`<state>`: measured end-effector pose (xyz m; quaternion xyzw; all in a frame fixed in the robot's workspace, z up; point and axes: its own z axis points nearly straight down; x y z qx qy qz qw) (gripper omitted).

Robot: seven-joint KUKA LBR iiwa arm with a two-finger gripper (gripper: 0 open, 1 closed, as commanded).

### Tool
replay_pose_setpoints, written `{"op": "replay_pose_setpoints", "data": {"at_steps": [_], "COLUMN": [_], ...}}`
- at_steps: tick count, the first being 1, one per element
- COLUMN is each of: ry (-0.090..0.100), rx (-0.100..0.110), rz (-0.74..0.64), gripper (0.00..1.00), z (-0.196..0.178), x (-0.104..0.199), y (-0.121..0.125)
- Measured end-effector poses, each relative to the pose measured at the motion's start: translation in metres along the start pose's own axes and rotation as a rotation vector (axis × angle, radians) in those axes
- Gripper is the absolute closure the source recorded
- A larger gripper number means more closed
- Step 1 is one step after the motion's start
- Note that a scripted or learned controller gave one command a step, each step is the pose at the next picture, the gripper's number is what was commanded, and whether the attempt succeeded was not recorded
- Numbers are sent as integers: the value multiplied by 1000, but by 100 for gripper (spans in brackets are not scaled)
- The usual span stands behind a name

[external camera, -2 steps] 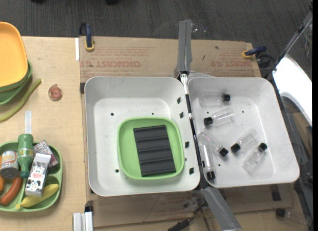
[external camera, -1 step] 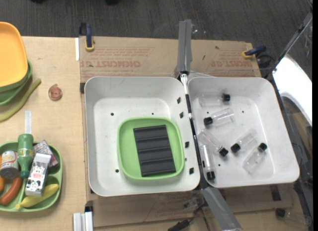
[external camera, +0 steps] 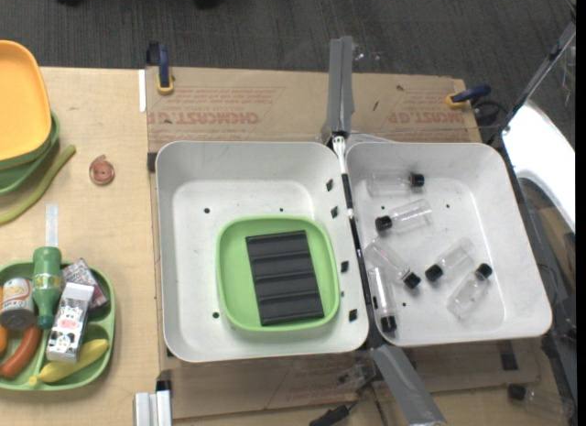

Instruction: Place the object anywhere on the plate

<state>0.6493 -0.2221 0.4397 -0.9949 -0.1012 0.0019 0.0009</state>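
The green plate is sitting toward six o'clock in the left bin, a black ribbed block lying on it (dead centre). At its three o'clock, clear black-capped vials are lying scattered in the right bin.

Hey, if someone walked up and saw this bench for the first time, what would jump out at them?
Probably the green plate in the left bin, with a dark ribbed block lying on it. Next, the scatter of clear vials with black caps across the right bin. On the table at far left, a green tray of toy food and stacked yellow and green plates add colour.
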Motion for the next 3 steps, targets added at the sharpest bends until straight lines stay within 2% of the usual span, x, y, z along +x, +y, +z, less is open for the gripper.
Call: {"op": "replay_pose_setpoints", "data": {"at_steps": [3], "ry": [-2], "rx": [1], "rz": [3], "gripper": [0], "z": [0], "x": [-3], "y": [0]}}
